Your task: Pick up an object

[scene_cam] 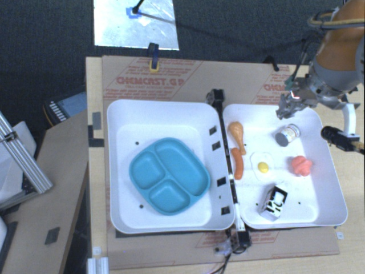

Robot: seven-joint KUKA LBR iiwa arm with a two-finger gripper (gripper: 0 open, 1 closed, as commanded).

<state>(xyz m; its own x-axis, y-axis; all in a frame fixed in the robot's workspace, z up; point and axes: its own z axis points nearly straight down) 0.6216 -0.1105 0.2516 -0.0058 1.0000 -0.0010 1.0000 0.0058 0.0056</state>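
My gripper (287, 111) hangs over the far part of the right bin (328, 170), just above and left of a small grey can (287, 135). Nothing shows between its fingers. Also in that bin lie a pink lump (301, 165), a toy fried egg (262, 166), an orange carrot (238, 162), a tan drumstick (236, 133) and a black-and-white carton (274, 201) near the front.
The left bin (122, 124) holds a blue divided plate (169, 175). A black divider clamp (217, 97) sits between the bins at the back. The arm's grey body and orange band (342, 33) fill the upper right. A black knob (333, 135) juts in at the bin's right edge.
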